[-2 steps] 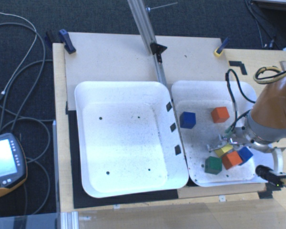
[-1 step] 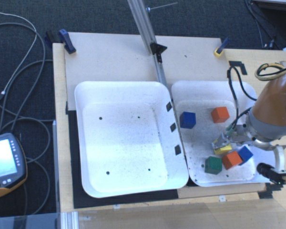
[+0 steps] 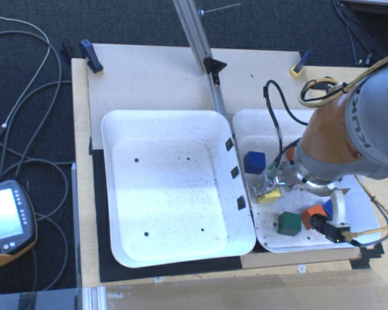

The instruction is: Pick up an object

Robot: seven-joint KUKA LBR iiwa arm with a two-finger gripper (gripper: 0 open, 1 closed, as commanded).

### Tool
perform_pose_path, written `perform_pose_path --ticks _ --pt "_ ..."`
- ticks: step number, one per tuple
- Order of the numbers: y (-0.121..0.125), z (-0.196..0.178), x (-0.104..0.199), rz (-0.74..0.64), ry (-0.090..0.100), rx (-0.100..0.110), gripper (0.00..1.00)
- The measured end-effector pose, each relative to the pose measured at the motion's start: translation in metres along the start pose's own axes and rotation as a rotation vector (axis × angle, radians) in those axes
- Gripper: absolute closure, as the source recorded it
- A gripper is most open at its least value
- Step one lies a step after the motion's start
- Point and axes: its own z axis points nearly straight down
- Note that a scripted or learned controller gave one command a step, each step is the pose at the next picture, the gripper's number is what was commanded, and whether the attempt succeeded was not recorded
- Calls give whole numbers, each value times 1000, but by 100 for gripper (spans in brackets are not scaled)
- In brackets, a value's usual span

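A: Quick rundown, left to right?

B: Far left, a pendant [image 3: 6,221] w/ lit screen, off the table [image 3: 149,76]; nothing on the screen is legible. Cables on the dark floor next to it. Blue clamp [image 3: 90,55] at the table's top-left corner.

A: Bins?

B: Left bin [image 3: 168,186], white, speckled w/ dark marks. Three black clips on its right wall, where it meets the right bin [image 3: 271,241]. A metal pole [image 3: 194,31] runs from the top down to the seam between the bins.

A: Objects?

B: All in the right bin. Blue block [image 3: 255,161] near the top-left part. Yellow block [image 3: 269,196] just below it. Green block [image 3: 288,223] lower, towards the front. Orange block [image 3: 314,213] just right of the green one, partly behind a black bit w/ a white strap.

A: Gripper?

B: Gripper [image 3: 269,185] is low in the right bin, between the blue and yellow blocks, right at the yellow one. Can't tell if it's open or closed, or gripping anything; too small & cluttered.

A: Any writing?

B: Arm [image 3: 349,141] comes in from the right, orange band above the wrist. Dark letters on the grey shell read "KU", rest cut off at the edge. Second blue clamp [image 3: 300,64] w/ a yellow bit, top right.
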Motion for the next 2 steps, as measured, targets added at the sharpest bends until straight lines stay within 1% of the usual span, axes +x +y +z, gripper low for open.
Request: perform_pose_path --ticks 1,2 --pt "103 -93 55 1 -3 -12 100" --pt "126 -87 123 1 -1 -1 100"
